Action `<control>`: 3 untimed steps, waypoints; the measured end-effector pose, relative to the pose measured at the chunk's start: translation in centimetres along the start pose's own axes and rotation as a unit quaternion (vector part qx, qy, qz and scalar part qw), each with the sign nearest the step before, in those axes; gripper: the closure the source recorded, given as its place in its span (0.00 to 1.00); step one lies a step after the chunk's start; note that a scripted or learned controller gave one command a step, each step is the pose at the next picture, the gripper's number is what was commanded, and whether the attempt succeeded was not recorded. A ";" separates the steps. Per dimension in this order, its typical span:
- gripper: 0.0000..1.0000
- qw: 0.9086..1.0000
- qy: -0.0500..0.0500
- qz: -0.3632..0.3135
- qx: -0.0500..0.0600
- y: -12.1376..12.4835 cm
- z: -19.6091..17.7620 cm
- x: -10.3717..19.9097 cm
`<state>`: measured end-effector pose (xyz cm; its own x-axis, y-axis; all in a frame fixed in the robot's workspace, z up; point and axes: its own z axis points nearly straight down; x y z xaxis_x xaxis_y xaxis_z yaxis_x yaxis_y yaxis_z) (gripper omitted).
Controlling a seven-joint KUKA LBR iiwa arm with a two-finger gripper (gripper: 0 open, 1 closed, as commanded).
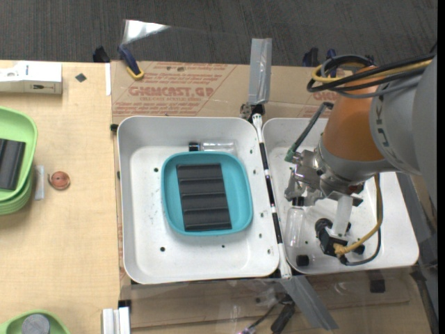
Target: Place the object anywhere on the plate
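Orange-banded and bulky, the arm's wrist (351, 134) hangs closest to the lens over the right bin (396, 252), masking most of what goes on below. Beneath it the gripper (297, 199) points down at the bin's left side, though whether it is apart or closed I cannot tell from this angle. Just under it lies a clear, tube-like object (295, 227) on the bin floor, apparently the piece to fetch; nothing shows it lifted. Across the divider, in the left bin (139, 256), sits the teal plate (170, 200) with a dark ribbed insert (203, 196). By my reading we're in the pick-up step, the placing not begun. Next comes a sure hold, a clean lift over the rims, then travel left to the plate.
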<state>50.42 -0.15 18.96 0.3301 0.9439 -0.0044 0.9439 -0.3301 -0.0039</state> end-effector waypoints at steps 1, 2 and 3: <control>1.00 0.999 0.000 -0.049 0.000 -1.8 -0.1 5.4; 0.00 0.999 0.000 -0.049 0.000 -1.8 -0.1 5.4; 0.00 0.998 0.000 -0.056 0.000 3.8 -0.1 2.0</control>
<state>54.70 0.44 19.00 0.2222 0.9750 -0.0035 0.9750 -0.2222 -0.0037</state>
